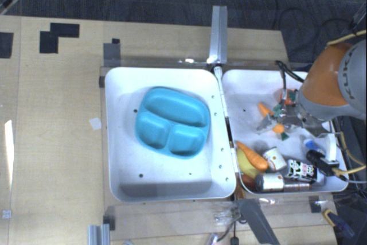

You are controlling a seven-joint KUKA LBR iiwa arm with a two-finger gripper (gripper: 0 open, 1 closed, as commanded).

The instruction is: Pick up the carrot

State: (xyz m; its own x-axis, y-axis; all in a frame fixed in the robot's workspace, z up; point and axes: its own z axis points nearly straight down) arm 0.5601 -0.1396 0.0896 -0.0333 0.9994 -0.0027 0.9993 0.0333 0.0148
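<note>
The carrot (253, 155) is orange and tapered. It lies in the near left corner of the right bin (246, 86), resting partly on a yellow item (246, 166). My gripper (274, 120) sits low over the middle of that bin, up and to the right of the carrot and apart from it. Two small orange bits flank the gripper's tip, one above-left (263, 108) and one just below (278, 129); what they are is unclear. The arm's orange band (324, 80) and grey wrist reach in from the right.
A blue divided plate (172, 120) lies in the left bin (123, 181). Along the right bin's near edge crowd a white cup (274, 158), a dark can (269, 182), a black-and-white carton (301, 170) and a blue item (309, 144). A metal post (218, 31) stands between the bins.
</note>
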